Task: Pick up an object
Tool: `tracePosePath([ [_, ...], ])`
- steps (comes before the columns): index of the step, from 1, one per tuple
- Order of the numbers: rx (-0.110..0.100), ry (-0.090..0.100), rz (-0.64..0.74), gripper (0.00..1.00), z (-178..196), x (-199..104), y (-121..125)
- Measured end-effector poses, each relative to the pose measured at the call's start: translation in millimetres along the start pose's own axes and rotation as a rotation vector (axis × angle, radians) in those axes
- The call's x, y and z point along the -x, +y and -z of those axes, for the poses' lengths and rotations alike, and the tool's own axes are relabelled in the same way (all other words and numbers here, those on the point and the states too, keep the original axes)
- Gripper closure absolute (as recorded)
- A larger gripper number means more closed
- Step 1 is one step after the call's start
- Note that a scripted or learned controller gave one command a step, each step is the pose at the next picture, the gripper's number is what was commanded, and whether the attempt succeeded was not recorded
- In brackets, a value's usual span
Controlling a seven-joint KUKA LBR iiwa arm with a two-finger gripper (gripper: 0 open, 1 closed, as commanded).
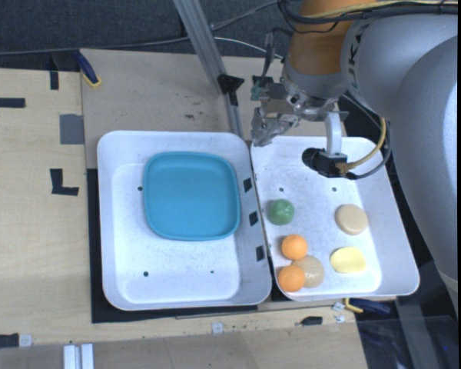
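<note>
My gripper (263, 131) hangs over the far left corner of the right bin (369, 160), above the divide between the two bins, with nothing visibly held in it. The green ball (280, 211) lies well in front of it on the bin floor. Closer to the front sit two orange balls (294, 247) (291, 277) beside a beige round piece (312, 270). A tan oval piece (351, 219) and a yellow piece (348, 260) lie at the right side of that bin.
A blue square plate (190, 194) lies in the left bin (123, 206). A slanted metal pole (207, 44) rises behind the bins near the gripper. A black cable fitting (323, 162) hangs from the arm over the right bin.
</note>
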State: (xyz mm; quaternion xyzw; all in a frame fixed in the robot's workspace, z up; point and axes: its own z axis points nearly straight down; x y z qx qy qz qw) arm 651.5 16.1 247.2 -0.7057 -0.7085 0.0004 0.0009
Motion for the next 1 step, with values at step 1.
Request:
tracePosePath([
  [1, 0.001, 0.000, 0.000, 1.00, 1.5, -47.7, -9.7],
])
